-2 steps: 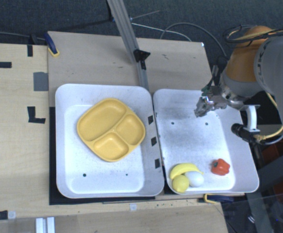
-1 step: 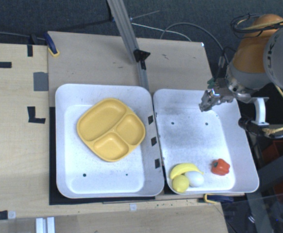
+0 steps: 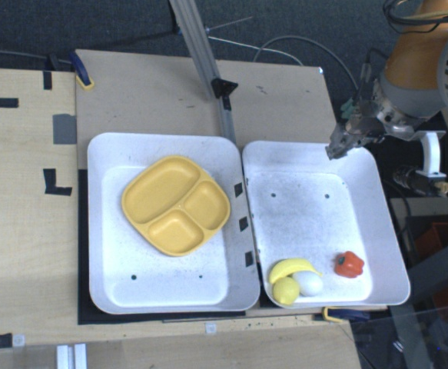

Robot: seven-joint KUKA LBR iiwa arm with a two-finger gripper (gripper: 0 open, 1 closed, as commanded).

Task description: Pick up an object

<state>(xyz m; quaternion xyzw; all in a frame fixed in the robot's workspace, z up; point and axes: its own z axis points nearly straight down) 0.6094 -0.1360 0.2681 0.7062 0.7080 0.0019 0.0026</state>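
The right bin holds a red pepper-like object near its front right, and a yellow banana, a yellow round fruit and a white egg-like object bunched at its front edge. My gripper hangs over the back right corner of this bin, well away from those objects. Its fingers look drawn together with nothing between them. The left bin holds a yellow divided plate.
A grey metal pole slants across the bench behind the bins. Cables lie at the back right. The arm's orange and grey body stands beyond the right bin's back corner.
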